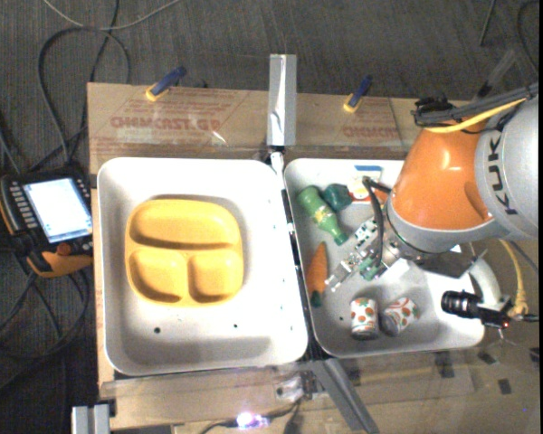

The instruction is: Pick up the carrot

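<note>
The orange carrot (318,269) lies lengthwise against the left wall of the right bin (434,342), its tip pointing toward the front. My gripper (339,276) hangs low over the bin just to the carrot's right, slanting down from the orange-banded wrist (439,188). It is close beside the carrot, and nothing shows held in it. The wrist hides the bin's back right part.
A green bottle (321,211) lies just behind the carrot. Two spotted white cans (364,316) (399,313) sit near the right bin's front. A yellow compartment tray (185,247) rests in the left bin (118,333). A control pendant (50,211) sits off the bench at left.
</note>
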Available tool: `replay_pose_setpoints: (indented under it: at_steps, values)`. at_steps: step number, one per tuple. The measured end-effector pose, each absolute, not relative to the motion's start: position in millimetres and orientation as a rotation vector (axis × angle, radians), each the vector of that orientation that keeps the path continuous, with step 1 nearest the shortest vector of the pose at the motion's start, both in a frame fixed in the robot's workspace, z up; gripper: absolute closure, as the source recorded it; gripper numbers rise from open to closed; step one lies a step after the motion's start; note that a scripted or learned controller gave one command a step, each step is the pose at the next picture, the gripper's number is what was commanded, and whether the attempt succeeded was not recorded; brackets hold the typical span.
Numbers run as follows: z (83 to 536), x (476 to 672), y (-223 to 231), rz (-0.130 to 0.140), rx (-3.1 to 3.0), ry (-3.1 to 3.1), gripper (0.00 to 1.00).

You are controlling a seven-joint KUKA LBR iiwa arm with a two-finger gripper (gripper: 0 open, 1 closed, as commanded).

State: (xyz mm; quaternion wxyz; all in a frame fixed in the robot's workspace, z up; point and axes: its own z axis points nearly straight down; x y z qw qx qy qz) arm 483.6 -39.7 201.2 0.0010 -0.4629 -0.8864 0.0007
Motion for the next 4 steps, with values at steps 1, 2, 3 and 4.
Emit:
replay_pose_setpoints:
  at_steps: [1,2,3,4]
  values:
    - [219.1,483.6,-160.8,0.006,-1.743,-2.614,1.0]
    - [93.4,485.3,-125.8,0.0,-1.19,-2.912,1.0]
    - [91.7,564.8,-139.9,-0.002,-0.967,-3.001,1.0]
    - [92.7,556.2,-106.4,-0.001,-1.113,-2.961,1.0]
